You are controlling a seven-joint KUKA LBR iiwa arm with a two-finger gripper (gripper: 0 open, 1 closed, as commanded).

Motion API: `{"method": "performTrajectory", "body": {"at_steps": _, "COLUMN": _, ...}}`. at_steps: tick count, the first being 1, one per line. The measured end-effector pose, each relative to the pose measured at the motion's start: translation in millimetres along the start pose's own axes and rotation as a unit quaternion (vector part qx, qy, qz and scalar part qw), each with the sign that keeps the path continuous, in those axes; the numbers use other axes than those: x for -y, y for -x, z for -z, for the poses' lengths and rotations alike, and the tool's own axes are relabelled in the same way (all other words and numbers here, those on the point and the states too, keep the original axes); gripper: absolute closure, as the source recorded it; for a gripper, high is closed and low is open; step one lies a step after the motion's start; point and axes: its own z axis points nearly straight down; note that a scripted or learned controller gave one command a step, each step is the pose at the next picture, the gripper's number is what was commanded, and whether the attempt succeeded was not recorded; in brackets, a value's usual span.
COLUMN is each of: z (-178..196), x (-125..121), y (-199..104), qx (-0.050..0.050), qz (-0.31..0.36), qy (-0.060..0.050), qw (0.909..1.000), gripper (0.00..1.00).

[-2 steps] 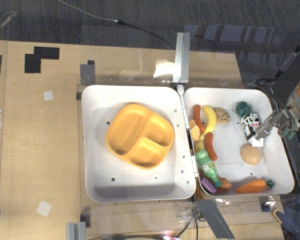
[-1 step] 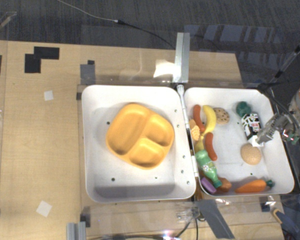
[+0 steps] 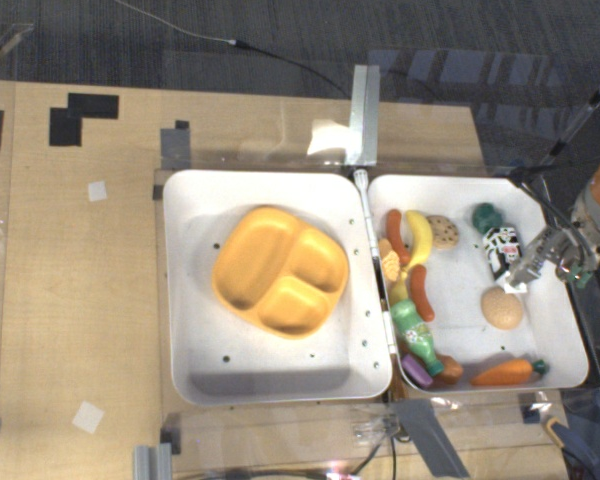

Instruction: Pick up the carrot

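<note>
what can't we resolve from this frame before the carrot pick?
- Gripper, camera view: too small and blurred to read its state.
- Arm: cut off by the right edge.
- Carrot: leafy end too small for detail.
- Toys along the right bin left wall: overlapping, lower ones partly hidden.

Bright, even overhead light, soft shadows in left bin (image 3: 195, 268), slight glare on bench (image 3: 70, 298), mild softness overall.

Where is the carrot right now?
The carrot lies along the near edge of the right bin, in its near-right corner, just below the tan egg and right of the green bottle.
</note>
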Motion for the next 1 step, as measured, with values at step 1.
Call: {"method": "performTrajectory", "body": {"at_steps": 1, "z": 1.9, "x": -19.4, "y": 27.2, "qx": 0.001, "qz": 0.024, "qy": 0.0, "qw": 0.9997, "gripper": 1.0}}
